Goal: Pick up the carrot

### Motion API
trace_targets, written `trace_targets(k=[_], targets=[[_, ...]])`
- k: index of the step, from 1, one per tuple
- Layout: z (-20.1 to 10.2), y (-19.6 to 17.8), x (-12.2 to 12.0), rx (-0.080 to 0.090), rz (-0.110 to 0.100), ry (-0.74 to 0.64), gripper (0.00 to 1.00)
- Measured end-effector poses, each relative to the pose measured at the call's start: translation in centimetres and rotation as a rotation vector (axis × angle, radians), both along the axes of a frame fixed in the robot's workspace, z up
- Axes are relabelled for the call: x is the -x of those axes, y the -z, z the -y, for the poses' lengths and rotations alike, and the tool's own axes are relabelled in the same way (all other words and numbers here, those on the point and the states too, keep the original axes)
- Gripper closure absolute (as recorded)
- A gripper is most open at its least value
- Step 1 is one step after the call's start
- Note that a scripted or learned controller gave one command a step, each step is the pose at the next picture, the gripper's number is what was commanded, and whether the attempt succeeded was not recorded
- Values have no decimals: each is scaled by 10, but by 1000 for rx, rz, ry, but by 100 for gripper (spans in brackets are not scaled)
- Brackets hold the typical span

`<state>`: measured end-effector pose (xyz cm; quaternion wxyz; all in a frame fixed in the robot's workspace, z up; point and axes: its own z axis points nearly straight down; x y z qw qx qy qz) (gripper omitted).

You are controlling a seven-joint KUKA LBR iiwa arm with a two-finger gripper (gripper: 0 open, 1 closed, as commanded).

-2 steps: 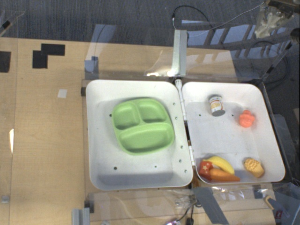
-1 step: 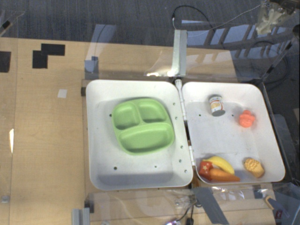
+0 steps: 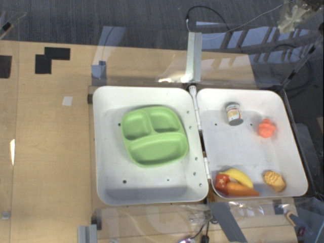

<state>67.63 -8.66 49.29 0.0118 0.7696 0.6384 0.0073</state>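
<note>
Carrot: the carrot (image 3: 241, 189) lies flat in the near left corner of the right bin (image 3: 288, 130), orange and slim, pointing toward the bin's right.
Its neighbours: a banana (image 3: 238, 176) rests just behind it, touching or nearly so, and a red piece, maybe a tomato or pepper (image 3: 220, 180), sits at its left end against the bin wall. All three are packed together.
Rest of that bin: a small can (image 3: 233, 113) stands toward the far side, an orange-pink round fruit (image 3: 267, 128) is to its right, and a yellow lumpy item, possibly bread or corn (image 3: 274, 180), lies near the front right, apart from the carrot.
Left bin: the left bin (image 3: 109, 135) carries a green divided plate (image 3: 153, 135), nothing on it that I can see.
Claw: something pale hangs at the top right corner (image 3: 296, 11), far back from the bins; I cannot tell whether it is the claw, nor how the claw stands.
Progress: to my eye nothing is done yet. The carrot is untouched in its corner.
What is left: the whole job, namely reach, grasp, lift.
Worry: the crowded corner looks awkward.
</note>
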Motion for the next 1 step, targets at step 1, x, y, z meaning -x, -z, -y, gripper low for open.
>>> trace_targets(k=[1], targets=[[-145, 59, 20, -6, -25, -252, 100]])
